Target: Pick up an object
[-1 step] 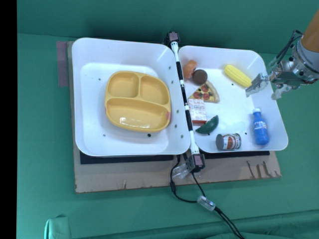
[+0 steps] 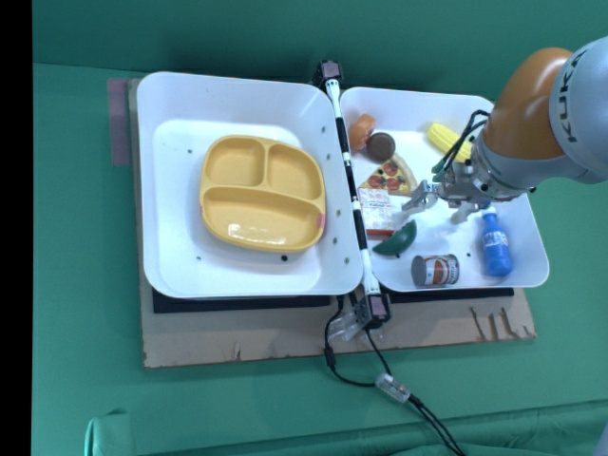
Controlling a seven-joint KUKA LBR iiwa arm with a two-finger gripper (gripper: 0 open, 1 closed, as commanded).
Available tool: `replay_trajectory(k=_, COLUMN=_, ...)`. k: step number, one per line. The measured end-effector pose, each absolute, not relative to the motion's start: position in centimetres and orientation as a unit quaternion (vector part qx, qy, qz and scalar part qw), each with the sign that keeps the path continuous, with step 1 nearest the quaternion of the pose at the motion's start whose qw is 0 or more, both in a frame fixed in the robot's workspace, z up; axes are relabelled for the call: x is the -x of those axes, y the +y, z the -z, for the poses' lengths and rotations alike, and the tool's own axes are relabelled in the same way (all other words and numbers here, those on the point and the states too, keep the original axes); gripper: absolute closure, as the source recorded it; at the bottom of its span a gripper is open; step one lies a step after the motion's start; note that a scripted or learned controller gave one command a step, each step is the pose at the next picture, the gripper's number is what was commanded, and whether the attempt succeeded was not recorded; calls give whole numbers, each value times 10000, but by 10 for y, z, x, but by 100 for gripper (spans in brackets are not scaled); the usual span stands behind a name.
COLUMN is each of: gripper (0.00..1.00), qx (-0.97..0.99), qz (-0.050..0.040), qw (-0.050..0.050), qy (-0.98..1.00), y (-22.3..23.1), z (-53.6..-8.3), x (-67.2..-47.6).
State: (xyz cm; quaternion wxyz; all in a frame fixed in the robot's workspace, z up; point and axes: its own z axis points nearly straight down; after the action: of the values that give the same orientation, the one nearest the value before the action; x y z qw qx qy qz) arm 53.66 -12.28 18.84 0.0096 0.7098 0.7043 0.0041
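Nothing is picked up yet: the gripper hangs over the right bin with its fingers spread wide and nothing between them. The likeliest target, the blue bottle, lies just to the gripper's right and slightly nearer the camera, its long axis running near to far, cap toward the wrist. Closing on an object and lifting remain

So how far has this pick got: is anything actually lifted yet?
Nothing looks lifted. The tool sits low in the right white bin with its fingers apart and nothing between them. The blue plastic bottle, small tin can, green pepper and pizza slice all lie on the bin floor. Closing on an object and raising it remain.
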Motion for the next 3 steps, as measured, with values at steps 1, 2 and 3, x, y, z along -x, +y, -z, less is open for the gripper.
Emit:
replay_trajectory(k=1, gripper=0, qx=-7085, qz=-47, qw=93, qy=7056, y=-102, z=-188, x=-622)
replay_trajectory(k=2, gripper=0, qx=-7087, qz=-30, qw=69, qy=7054, y=-99, z=-187, x=-670)
replay_trajectory(k=3, gripper=100, qx=-7100, qz=-52, qw=128, qy=7041, y=-100, z=-204, x=-672)
